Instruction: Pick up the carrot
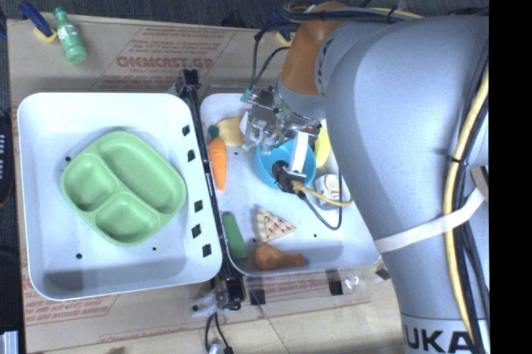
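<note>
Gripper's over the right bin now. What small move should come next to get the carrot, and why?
Probably shift the gripper a little toward the left bin before lowering. The carrot lies against the right bin's left wall, beside the gripper rather than under it. A blue cup sits on the gripper's other side.

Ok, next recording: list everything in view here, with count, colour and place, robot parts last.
Bins: two, white, side by side.
Divided plate: one, green, left bin.
Carrot: one, orange, right bin's left edge.
Cucumber: one, green, right bin, near front.
Pizza slice: one, tan, beside cucumber.
Chicken drumstick: one, brown, front of right bin.
Blue item: one, under gripper.
Bottle: one, green, behind left bin.
Gripper: one, above right bin.
Arm: one, grey.
</note>
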Tool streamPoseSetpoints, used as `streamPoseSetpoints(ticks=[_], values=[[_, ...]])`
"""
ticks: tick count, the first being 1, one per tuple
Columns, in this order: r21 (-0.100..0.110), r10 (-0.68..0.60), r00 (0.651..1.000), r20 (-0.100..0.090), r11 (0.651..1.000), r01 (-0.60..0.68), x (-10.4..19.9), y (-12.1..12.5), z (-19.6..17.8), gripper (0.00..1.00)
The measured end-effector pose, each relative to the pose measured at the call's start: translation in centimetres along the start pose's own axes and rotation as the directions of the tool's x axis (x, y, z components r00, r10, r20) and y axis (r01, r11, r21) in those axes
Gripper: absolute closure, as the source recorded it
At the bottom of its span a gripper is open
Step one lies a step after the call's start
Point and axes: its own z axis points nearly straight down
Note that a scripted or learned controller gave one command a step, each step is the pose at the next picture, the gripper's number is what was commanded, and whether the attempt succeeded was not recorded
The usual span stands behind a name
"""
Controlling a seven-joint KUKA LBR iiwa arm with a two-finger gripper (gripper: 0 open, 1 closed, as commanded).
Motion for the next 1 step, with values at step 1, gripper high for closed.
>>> streamPoseSetpoints(ticks=[1], values=[[0.002, -0.003, 1.000, -0.001, 1.000, 0.003, 0.14, -0.04, 0.09, 0.00]])
